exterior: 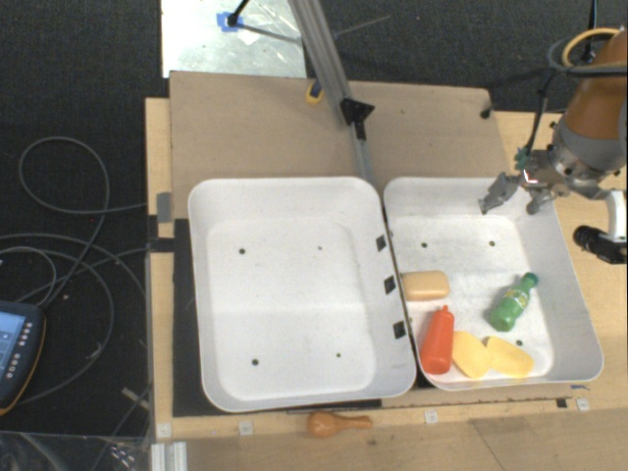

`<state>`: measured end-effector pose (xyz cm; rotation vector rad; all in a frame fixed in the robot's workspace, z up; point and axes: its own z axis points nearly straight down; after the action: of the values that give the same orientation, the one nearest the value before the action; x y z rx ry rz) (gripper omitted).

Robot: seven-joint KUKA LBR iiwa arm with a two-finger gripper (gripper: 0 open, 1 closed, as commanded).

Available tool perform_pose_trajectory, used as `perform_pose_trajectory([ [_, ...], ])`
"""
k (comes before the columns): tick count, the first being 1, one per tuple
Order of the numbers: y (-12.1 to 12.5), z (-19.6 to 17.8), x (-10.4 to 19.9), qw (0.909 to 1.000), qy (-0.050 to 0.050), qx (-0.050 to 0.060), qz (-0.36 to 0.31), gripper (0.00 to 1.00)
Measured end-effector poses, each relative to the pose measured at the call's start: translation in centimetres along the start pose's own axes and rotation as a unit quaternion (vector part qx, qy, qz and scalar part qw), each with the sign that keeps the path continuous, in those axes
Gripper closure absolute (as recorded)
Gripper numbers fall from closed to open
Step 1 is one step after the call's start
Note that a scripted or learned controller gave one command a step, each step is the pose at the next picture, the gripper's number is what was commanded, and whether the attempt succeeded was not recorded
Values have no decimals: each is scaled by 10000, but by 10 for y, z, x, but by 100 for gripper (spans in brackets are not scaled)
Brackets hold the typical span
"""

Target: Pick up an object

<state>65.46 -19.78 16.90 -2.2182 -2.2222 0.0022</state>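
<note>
The right bin (461, 238) holds a tan block (425, 285), a red bottle (438, 340), a green bottle (512, 303) and two yellow pieces (473, 355) (510, 357), all in its near half. My gripper (515, 195) hangs over the bin's far right corner, well apart from these objects. Its two grey fingers (494, 193) are spread open with nothing between them.
The left bin (285, 204) lies beside the right one, joined by black clips (390, 285). A tan pear-shaped object (336, 422) lies on the bench in front of the bins. A grey pole (329, 57) slants in from the top. Cables and a pendant (18, 346) lie at the left.
</note>
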Motion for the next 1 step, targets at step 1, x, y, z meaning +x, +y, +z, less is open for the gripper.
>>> perform_pose_trajectory([
  [1, 0, 41, 1, 10000, -2, -6, 1, 0],
])
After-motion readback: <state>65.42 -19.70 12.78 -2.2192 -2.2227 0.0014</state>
